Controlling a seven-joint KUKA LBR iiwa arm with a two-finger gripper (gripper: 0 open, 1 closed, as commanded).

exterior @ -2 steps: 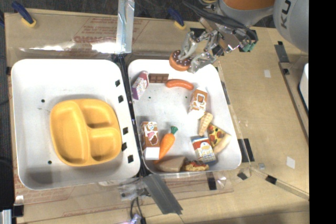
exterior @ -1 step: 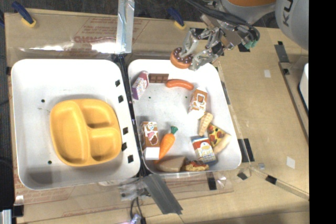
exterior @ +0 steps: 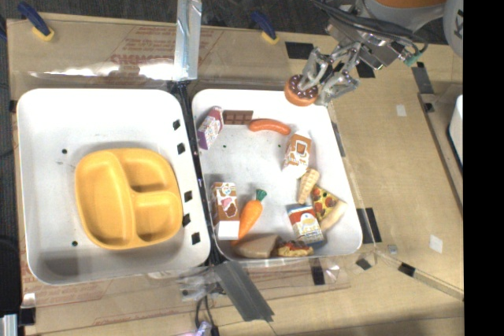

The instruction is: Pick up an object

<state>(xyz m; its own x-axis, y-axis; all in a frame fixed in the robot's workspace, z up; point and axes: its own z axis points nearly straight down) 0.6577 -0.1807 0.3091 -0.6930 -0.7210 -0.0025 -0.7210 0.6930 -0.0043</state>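
Gripper (exterior: 321, 83) hovering over right bin's (exterior: 340, 169) far right corner, fingers pinching a chocolate-frosted doughnut (exterior: 300, 93). Doughnut riding above the rim, tilted; round, no long axis showing.

Even, fairly bright overhead light fills the frame. The white bins (exterior: 47, 169) show soft, faint shadows along their walls. Glare streaks the plastic sheet (exterior: 102, 73) at upper left. Focus is mildly soft throughout.

Two bins (exterior: 31, 169), one yellow tray (exterior: 127, 197), four cartons (exterior: 226, 199).
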